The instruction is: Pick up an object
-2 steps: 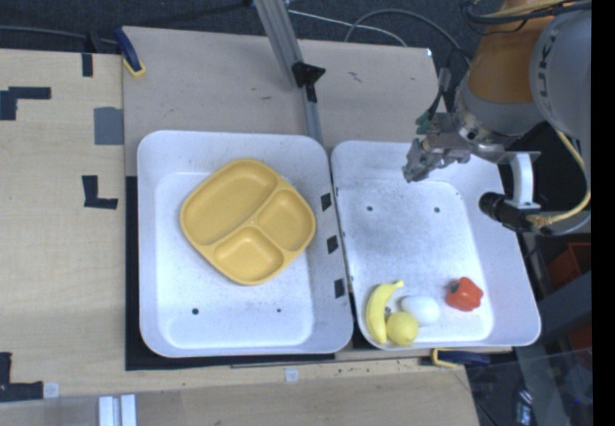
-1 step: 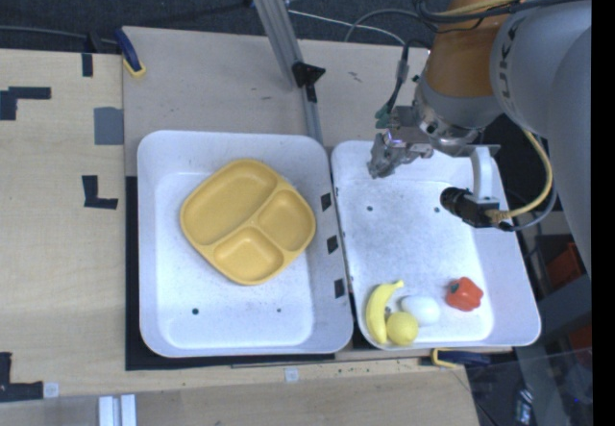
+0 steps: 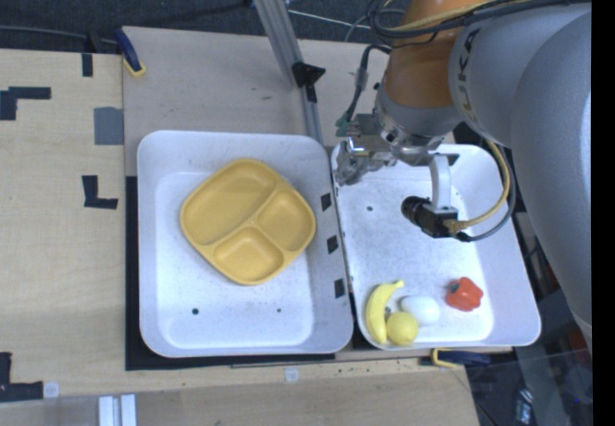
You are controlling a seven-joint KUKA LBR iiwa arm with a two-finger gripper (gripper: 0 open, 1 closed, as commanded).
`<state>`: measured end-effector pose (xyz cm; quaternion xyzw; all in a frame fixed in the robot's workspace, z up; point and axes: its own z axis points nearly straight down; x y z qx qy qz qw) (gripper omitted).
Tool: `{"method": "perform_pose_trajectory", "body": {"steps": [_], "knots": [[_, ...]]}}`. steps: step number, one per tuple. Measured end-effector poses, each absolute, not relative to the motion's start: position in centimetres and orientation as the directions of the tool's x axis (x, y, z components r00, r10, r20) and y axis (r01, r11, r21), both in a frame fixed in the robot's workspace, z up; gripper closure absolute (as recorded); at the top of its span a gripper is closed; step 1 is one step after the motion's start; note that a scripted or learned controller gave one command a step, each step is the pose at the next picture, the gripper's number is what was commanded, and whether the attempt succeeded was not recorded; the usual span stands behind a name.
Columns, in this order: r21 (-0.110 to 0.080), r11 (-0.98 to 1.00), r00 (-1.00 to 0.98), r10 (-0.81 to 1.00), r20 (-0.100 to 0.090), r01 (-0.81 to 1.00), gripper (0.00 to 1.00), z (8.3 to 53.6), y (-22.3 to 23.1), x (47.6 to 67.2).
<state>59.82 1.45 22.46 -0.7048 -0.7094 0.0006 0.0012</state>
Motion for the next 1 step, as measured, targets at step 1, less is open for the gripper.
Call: {"method": "perform_pose_trajectory", "body": {"steps": [1], "knots": [[-0.001, 0.008, -0.008, 1.000, 0.002, 1.000, 1.00, 23.58, 7.25, 60.05]]}}
